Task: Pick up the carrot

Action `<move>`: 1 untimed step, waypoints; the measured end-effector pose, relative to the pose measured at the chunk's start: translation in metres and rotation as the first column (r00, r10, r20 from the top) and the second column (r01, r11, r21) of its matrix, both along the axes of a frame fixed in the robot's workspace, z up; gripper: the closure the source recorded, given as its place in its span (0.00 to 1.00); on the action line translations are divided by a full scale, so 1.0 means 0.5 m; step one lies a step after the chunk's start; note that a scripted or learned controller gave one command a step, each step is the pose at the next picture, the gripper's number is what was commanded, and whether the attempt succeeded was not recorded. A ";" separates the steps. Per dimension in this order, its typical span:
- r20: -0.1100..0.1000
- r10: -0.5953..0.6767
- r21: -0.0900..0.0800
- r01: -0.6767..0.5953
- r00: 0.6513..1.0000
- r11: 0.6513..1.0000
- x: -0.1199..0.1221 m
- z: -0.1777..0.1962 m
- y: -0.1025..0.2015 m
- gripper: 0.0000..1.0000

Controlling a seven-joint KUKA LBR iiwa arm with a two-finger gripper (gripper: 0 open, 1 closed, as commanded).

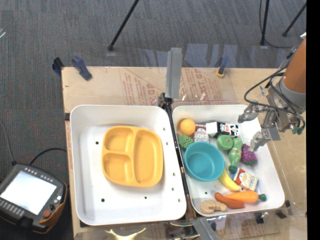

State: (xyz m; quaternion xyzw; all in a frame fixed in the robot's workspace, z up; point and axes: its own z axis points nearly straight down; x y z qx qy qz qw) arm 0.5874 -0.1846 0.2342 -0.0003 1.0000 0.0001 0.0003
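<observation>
We see the carrot (243, 196) near the right bin's (278, 181) front, beside a banana (228, 180); the left bin (80, 149) holds a yellow plate (132, 155); the claw (256, 128), seemingly open, grips nothing.

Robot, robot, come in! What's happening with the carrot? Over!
Pincer open, above right bin. Orange toy carrot lying at front, untouched. Yellow banana and red sausage touching it.

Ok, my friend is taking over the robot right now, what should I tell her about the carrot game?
Gripper: open, holding nothing, up over the far right part of the right bin, near the purple grapes.
Carrot: lying at the near edge of the right bin, between the banana and the hot dog, just below the small juice carton.
Done: nothing yet; the carrot is untouched.
Left: move toward the near edge, come down over the carrot, close on it and lift.
</observation>
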 end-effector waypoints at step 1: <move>-0.003 0.328 0.005 -0.328 0.945 0.945 0.033 -0.166 0.090 0.00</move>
